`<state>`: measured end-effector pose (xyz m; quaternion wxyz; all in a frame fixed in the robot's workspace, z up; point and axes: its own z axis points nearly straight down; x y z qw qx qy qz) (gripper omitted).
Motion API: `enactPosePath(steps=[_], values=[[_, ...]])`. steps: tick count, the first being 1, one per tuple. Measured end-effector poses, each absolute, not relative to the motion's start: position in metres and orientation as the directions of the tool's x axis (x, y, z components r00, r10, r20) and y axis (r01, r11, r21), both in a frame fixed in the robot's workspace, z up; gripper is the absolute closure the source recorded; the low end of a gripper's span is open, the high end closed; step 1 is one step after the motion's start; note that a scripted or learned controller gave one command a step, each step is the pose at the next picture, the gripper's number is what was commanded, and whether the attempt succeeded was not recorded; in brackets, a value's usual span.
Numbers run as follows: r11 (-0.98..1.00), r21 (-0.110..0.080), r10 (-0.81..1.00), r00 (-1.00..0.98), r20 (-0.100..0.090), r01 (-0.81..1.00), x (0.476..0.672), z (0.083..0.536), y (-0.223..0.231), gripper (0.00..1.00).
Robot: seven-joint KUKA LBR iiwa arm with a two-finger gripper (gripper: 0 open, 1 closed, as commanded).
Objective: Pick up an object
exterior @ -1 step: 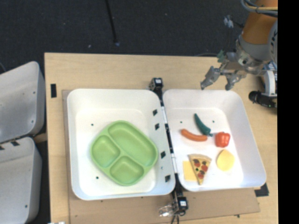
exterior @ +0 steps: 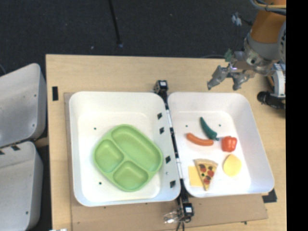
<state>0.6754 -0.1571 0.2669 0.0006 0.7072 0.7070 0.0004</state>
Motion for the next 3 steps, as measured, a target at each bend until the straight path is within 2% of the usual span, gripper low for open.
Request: enactPosePath(steps=[1,2,3], values=[[0.003,-0.003,1.0,-0.003,-0.002,1.0,0.677,0.205,-0.153,0.0],[0.0,-0.003,1.0,0.0,-0.002,1.0,0.667,0.152,-0.159,0.0],[-0.001,-0.004,1.0,0.001,-0.002,1.0,0.666,0.099,-0.16,0.0]])
